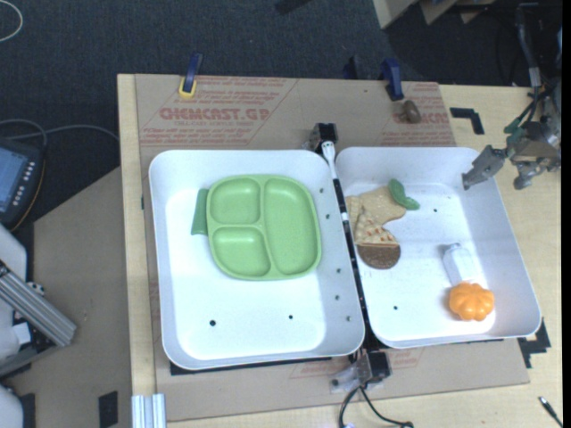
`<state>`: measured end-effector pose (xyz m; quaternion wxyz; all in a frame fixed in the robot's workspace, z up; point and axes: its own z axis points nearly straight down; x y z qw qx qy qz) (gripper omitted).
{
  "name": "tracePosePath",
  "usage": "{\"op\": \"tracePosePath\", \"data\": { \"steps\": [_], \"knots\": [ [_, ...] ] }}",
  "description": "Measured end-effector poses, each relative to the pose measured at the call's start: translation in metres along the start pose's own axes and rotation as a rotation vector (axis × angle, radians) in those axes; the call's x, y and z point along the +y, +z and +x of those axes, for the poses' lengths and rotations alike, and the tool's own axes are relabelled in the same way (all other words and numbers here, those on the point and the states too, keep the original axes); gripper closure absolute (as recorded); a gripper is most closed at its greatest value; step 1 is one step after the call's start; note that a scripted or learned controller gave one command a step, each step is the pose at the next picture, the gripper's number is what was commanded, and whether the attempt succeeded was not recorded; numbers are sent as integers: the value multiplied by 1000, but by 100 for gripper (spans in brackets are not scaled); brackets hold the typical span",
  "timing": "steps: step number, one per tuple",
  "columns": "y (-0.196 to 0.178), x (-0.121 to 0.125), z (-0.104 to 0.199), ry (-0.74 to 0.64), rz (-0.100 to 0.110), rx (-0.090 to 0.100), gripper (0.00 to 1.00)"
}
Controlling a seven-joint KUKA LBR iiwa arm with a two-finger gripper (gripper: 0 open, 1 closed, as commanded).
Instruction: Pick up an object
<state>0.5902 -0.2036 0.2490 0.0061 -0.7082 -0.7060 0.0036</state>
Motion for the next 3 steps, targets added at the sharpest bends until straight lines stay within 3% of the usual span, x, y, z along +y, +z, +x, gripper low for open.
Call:
{"op": "tracePosePath", "data": {
  "steps": [1, 3],
  "knots": [
    [-8, 2, 0, -3, -13, -3, 0],
    [107, 10, 6, -3, -8, -2, 0]
  ]
}}
